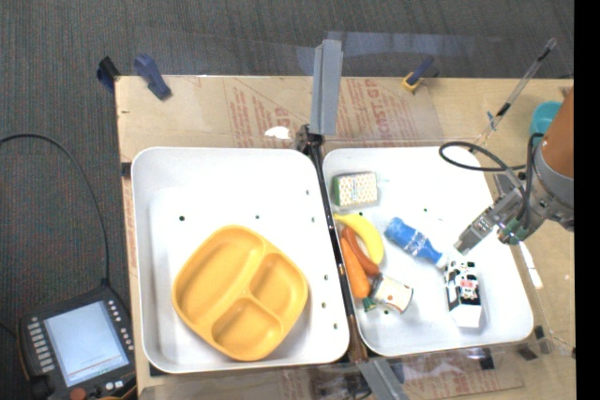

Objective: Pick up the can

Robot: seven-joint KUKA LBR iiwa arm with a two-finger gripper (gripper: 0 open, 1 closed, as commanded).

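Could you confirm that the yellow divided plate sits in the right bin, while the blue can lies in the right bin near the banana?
Not quite: the camera view shows the yellow divided plate in the left bin. The blue can does lie in the right bin near the banana.

Fixed high above the counter [234, 108], looking down at a slant on both white bins [150, 201]; far enough back to take in floor beyond and left of the counter.

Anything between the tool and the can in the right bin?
Nothing visible. The tool hangs over the right white bin, just right of the blue can lying on its side, with bare bin floor between them. The black-and-white box sits below, off that line.
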